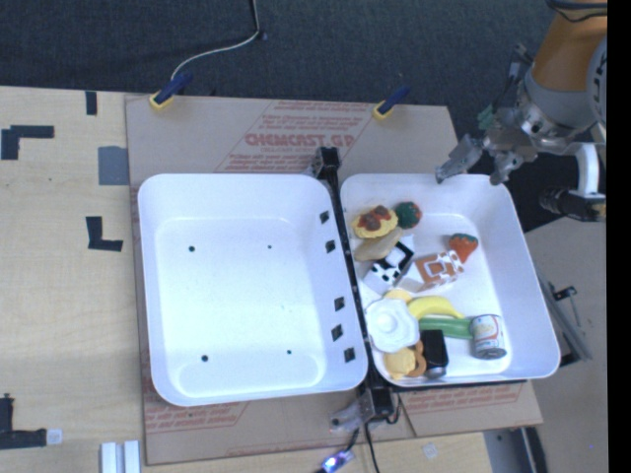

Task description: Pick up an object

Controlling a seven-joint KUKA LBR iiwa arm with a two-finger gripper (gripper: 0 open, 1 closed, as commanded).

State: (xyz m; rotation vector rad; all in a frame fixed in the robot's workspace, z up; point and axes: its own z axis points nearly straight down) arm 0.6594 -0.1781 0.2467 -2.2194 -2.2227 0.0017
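Left bin (237, 284): bare white floor w/ four dark dots. Right bin (523, 264): toy clutter, incl. white round piece (391, 325), banana (434, 306), tin can (486, 336), strawberry (463, 245) at 3 o'clock. Gripper (478, 164) over rim at 1 o'clock, jaws spread, nothing between.

floor: dark grey carpet (128, 18) | bench: pale wood (59, 294) | sheet: brown cardboard (286, 141)
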